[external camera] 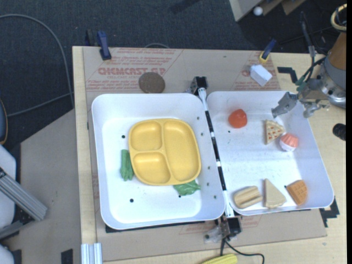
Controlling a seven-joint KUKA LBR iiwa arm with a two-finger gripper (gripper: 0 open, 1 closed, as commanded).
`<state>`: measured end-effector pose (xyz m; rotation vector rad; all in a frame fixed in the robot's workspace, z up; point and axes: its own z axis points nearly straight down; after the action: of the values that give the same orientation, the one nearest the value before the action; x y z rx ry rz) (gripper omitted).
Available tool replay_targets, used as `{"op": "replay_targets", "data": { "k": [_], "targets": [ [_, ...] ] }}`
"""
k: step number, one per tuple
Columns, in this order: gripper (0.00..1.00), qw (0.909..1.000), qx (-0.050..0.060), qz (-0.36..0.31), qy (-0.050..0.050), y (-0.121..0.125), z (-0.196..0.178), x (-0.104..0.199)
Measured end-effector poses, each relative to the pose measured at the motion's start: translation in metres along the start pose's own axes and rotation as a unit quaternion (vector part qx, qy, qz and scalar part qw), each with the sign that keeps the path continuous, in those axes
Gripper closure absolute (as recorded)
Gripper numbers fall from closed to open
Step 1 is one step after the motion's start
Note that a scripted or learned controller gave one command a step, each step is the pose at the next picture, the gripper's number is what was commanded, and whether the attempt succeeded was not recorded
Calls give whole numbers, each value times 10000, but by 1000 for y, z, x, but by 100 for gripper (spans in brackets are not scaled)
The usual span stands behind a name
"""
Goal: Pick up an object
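The arm comes in from the right, and its jaws [297, 104] hang over the upper right corner of the right-hand bin [316, 172]. The two grey fingers [284, 104] are spread apart with nothing between them, one pointing toward the bin's middle and the other lying nearer the right wall.

Just below and to the left of the jaws lies a triangular pizza slice [273, 131], and touching its lower right side is a small pink and white piece [289, 142]. Further left, on its own, sits a round red piece [237, 119] that looks like a tomato. Along the near edge of this bin three things lie in a row: a tan bread roll [246, 196], a pale wedge [273, 194] touching it, and an orange waffle-textured piece [297, 191] just beside the wedge.

The left-hand bin [107, 147] holds a yellow divided plate [164, 150] with three compartments. A green leafy piece [126, 165] lies against the plate's left edge, and another green piece [187, 188] peeks out from under its lower right corner.

Both bins rest on a cardboard-covered surface [82, 92]. A brown disc [151, 83] lies on it behind the left bin, and a small white block [260, 74] behind the right one.
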<state>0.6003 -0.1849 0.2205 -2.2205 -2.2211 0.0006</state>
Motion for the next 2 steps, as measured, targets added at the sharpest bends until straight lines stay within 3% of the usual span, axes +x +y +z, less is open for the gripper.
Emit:
{"op": "replay_targets", "data": {
  "k": [1, 2],
  "targets": [
    [0, 10000, -46, -9, -13, 23, 132, 1],
    [0, 10000, -10, -25, 46, 55, 134, -33]
  ]
}}
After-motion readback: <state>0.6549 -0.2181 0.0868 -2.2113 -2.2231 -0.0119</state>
